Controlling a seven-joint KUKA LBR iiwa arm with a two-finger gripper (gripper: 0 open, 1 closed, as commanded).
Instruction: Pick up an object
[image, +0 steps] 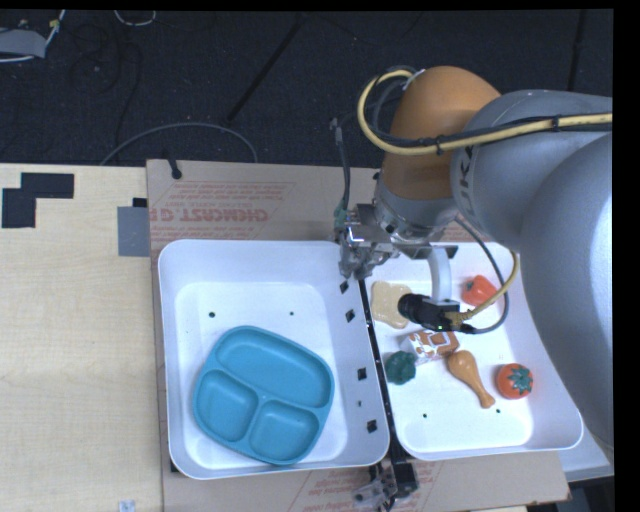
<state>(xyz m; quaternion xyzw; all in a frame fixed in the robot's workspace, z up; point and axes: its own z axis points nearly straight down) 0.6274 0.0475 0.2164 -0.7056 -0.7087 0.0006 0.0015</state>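
The hand hangs at the upper left corner of the right bin; whether it is spread, I cannot tell. The toy drumstick, tomato and others lie unpicked, so the pick is not done.

Robotics lab: arm, cabled bench, white bins.

My arm is grey, with an orange band above the wrist and a yellow cable looped over it. Both bins are white — the left bin carries a sky-blue divided tray. In the right bin lie a cream slab, a dark green lump, a tan drumstick, an orange-red tomato with green top, and a red-orange piece. The bench is pale wood — the cardboard tan with red print.
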